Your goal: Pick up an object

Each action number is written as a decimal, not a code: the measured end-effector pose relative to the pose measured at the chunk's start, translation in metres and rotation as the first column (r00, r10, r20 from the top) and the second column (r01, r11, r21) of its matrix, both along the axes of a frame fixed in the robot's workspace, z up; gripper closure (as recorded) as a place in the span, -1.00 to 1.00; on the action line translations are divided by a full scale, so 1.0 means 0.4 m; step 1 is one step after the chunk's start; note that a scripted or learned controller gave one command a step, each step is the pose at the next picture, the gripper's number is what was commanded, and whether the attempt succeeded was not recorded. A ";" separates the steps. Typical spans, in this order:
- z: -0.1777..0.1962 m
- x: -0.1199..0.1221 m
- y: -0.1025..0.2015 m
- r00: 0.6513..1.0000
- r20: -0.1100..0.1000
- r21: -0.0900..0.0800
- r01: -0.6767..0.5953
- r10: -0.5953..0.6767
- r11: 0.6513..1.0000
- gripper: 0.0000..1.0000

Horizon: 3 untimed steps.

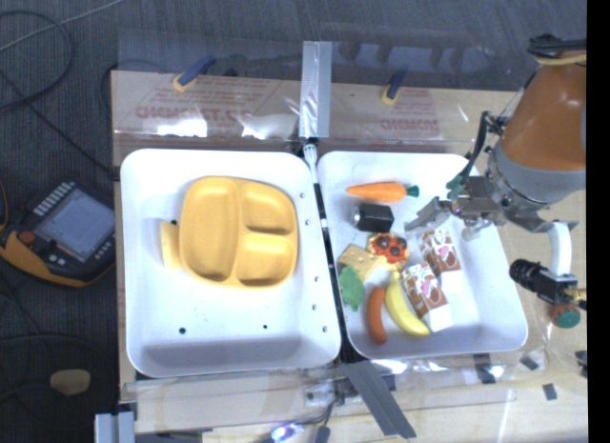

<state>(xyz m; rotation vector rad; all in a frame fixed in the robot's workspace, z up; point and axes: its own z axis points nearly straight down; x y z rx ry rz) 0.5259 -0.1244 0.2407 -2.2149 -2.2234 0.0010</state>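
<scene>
so, i'm counting two white bins sitting side by side on the bench. the left bin (pixel 143 327) is holding one yellow divided tray (pixel 236 230). the right bin (pixel 496 322) is holding one carrot (pixel 376 191), one black block (pixel 375 215), one banana (pixel 405 309), one sausage (pixel 376 314), two printed cartons (pixel 426 290) lying next to each other, and one small cluster of toy food (pixel 370 255) near the divider. the gripper (pixel 457 211) is hovering over the right bin's upper right part, above the cartons and well apart from the carrot; i'm not seeing anything between its parts, and i cannot tell how its fingers are standing. dark carpet is surrounding the bench, with one handheld pendant (pixel 69 231) lying at the left. the cluster's pieces are too small to make out.
</scene>
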 end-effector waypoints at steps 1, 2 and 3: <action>0.139 -0.058 -0.042 0.999 0.002 -0.001 -0.035 0.035 0.999 -1.00; -0.169 0.024 -0.003 1.000 -0.001 -0.001 0.023 -0.023 1.000 -1.00; -0.307 0.042 -0.065 0.999 0.037 -0.010 -0.009 0.009 1.000 -1.00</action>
